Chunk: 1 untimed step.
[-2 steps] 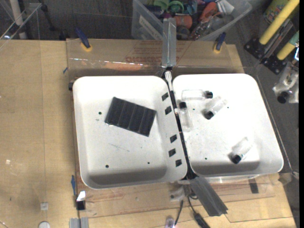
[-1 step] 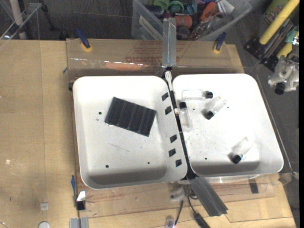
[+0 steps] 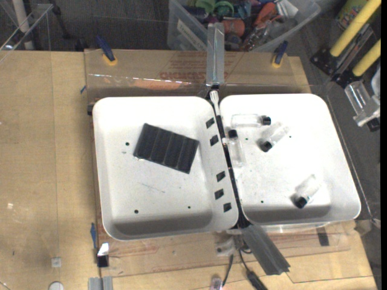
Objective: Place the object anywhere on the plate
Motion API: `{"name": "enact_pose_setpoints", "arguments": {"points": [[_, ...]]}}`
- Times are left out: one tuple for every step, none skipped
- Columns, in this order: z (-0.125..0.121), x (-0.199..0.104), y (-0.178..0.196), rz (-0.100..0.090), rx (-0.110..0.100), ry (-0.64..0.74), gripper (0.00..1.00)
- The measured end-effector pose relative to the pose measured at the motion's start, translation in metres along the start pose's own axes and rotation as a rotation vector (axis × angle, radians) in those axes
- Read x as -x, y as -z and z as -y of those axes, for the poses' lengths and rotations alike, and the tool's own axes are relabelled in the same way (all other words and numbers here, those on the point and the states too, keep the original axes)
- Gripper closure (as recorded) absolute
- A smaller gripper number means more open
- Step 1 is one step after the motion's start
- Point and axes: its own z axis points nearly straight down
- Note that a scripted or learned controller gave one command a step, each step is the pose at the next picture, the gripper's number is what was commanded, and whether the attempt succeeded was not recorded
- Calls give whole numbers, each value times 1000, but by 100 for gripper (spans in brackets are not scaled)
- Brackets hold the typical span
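A dark, ribbed rectangular plate (image 3: 166, 148) lies flat in the left bin (image 3: 121, 210), slightly turned, toward its upper middle. Several small clear vials with black caps lie in the right bin (image 3: 338, 162). One vial (image 3: 247, 121) is at the upper left, and another (image 3: 273, 136) lies just below and right of it. A third (image 3: 234, 148) rests along the divider, and a fourth (image 3: 305, 192) sits alone near the front right. All of them lie on their sides, apart from the plate.
A raised divider (image 3: 219, 162) with black marks runs between the two bins. Behind them stands a clear tub (image 3: 242, 8) full of coloured toys. Yellow tubes (image 3: 357, 23) and grey hardware (image 3: 366, 104) crowd the right edge. Bare wooden bench (image 3: 42, 162) stretches to the left.
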Motion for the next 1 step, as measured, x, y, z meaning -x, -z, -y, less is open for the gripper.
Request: {"name": "enact_pose_setpoints", "arguments": {"points": [[25, 5, 0, 0, 1, 483, 100]]}}
